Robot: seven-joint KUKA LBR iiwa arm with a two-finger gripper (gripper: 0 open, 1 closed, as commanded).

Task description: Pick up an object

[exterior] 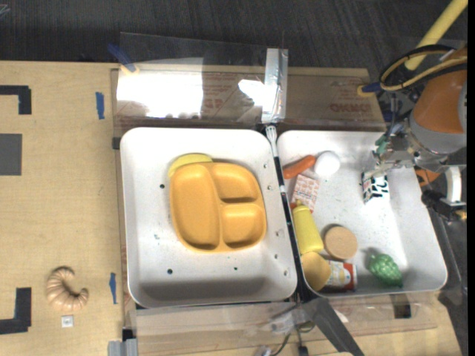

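Yellow tray in left bin, bottle in right bin

red print on the cardboard strip shows, too blurred to read.

Bright, even overhead light around me; glare flares on the clear plastic sheet, shadows soft, focus slightly grainy.
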